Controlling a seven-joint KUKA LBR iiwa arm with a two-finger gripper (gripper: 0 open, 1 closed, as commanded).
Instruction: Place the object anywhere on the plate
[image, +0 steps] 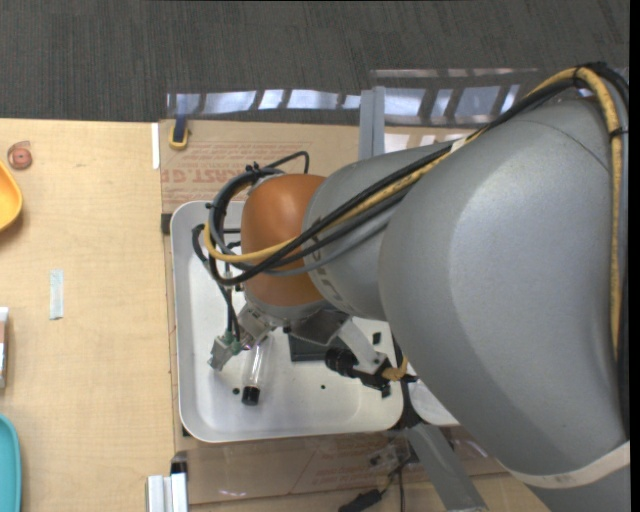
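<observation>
Apparently I'm at the pick-up step: in the camera view the gripper (233, 346) hangs low in the shallow white plastic bin (195, 300), and I cannot tell whether it is open or closed. Touching it at 5 o'clock lies what I take for the object, a small clear tube with a black cap (252, 375), its long axis running 12 to 6 with the cap toward 6. Next I'd grasp across that axis, then lift it toward the plate.
</observation>
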